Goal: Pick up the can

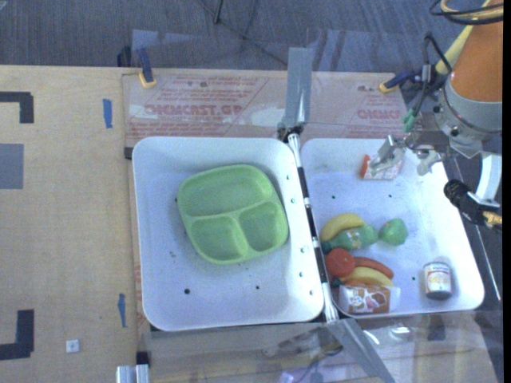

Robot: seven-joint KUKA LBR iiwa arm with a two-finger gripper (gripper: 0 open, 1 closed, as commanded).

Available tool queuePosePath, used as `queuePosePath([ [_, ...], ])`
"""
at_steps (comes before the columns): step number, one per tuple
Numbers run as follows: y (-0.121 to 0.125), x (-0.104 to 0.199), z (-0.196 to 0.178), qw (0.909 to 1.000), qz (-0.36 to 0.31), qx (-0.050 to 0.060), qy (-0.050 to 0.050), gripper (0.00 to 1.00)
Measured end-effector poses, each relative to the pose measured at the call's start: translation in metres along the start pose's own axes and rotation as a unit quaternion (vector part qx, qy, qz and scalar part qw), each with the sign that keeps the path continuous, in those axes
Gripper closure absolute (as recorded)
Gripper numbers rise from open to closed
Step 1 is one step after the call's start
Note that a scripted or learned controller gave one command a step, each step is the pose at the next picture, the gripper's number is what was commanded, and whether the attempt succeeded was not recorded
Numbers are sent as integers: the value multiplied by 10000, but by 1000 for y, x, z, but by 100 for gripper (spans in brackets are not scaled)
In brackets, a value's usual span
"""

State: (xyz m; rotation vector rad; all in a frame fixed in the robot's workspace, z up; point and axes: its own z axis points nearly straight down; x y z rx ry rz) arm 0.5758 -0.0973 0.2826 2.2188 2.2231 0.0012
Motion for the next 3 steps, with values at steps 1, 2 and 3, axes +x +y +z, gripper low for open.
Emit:
queuePosePath([
  [1, -34, -51, 150, 9994, -340, 0, 1, 0],
  [2, -42, -115, 192, 9971, -766, -10, 11, 0],
  [3, -93, -126, 193, 9701, -2427, -47, -21, 0],
])
